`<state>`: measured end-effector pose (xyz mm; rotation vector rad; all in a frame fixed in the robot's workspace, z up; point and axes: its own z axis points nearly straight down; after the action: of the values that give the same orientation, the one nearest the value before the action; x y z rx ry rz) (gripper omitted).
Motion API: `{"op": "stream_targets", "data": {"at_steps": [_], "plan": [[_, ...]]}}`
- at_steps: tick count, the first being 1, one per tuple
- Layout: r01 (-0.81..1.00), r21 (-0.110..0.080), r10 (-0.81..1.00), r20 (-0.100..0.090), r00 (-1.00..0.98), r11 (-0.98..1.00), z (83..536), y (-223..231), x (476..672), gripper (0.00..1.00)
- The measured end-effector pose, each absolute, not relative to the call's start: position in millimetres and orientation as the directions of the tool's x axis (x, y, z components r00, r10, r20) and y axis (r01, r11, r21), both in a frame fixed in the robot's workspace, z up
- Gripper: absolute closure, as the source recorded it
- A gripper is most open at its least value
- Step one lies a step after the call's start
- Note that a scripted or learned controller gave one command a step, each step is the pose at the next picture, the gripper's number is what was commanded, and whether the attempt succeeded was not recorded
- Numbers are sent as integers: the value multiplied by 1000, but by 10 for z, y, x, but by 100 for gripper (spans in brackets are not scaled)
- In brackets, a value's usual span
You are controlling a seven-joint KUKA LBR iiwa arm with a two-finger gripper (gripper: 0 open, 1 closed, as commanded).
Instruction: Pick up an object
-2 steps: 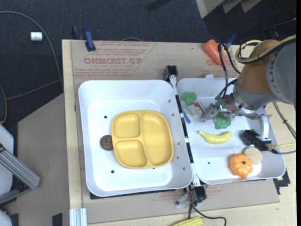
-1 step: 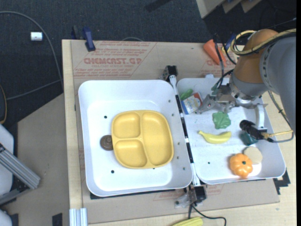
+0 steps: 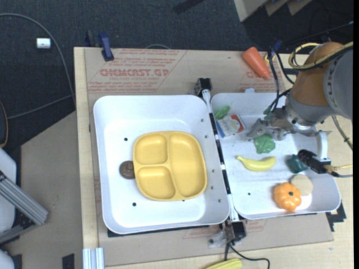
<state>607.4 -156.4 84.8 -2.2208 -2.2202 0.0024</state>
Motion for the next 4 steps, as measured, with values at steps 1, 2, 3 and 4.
{"op": "stream_targets", "data": {"at_steps": [1,2,3,4], "plan": [[1000,-2,1000,0,0,0,847,-1547,5934,0],[1000,2,1000,0,0,0,956,-1543,5945,100],[1000,2,1000,0,0,0,954,-1543,5944,0],[1000,-2,1000,1,0,0,870,-1430,5773,0]]}}
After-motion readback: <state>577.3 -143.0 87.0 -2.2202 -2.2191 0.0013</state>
